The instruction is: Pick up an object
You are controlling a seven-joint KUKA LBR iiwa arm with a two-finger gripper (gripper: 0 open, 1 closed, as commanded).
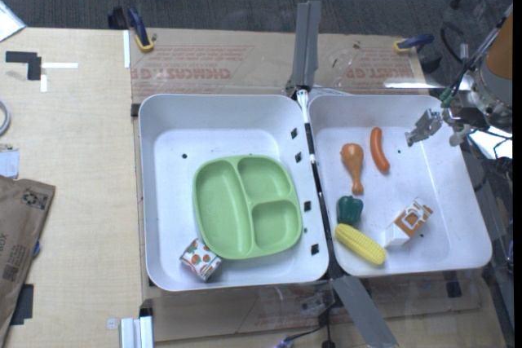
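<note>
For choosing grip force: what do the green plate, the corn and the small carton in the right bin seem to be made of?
Divided green plate: probably matte moulded plastic, with an even colour and soft rims. Toy corn: likely smooth plastic or rubber, uniformly yellow. Small orange-and-white carton: looks like printed cardboard with folded edges, though it may be plastic.

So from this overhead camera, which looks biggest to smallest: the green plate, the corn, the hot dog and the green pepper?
1. Green plate, by far the largest.
2. Corn.
3. Hot dog, slimmer and a little shorter than the corn.
4. Green pepper, smallest, though close to the hot dog in overall area.
</note>
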